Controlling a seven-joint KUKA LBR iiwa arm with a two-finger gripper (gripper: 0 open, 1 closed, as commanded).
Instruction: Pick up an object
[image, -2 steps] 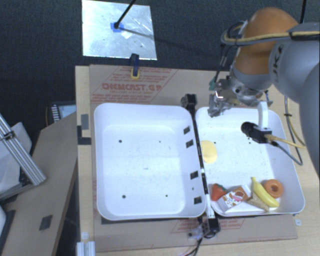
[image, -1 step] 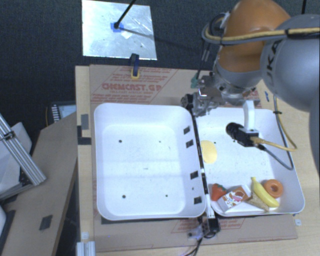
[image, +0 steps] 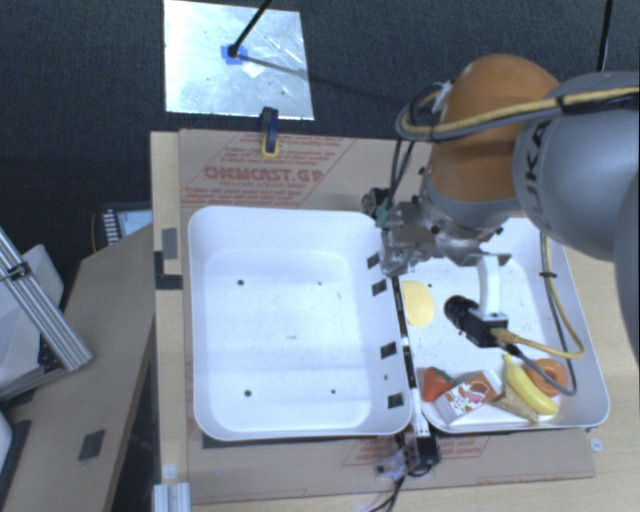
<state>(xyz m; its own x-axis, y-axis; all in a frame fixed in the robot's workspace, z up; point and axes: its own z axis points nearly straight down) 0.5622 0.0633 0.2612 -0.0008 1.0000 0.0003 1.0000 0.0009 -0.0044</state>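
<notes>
— Over the right bin (image: 590, 400), where's the tool (image: 400, 262)?
— Near the divider, beside a yellow disc (image: 418, 305).
— Its grip?
— Can't tell. Banana (image: 528, 385) and packet (image: 462, 396) lie at the front.

Grey arm (image: 560, 150) in from the right — orange-banded wrist bent low, hand (image: 398, 262) downward.

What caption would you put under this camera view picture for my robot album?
Grey-and-orange robot arm reaching into the right white bin above a banana, snack packet and yellow disc.
</notes>
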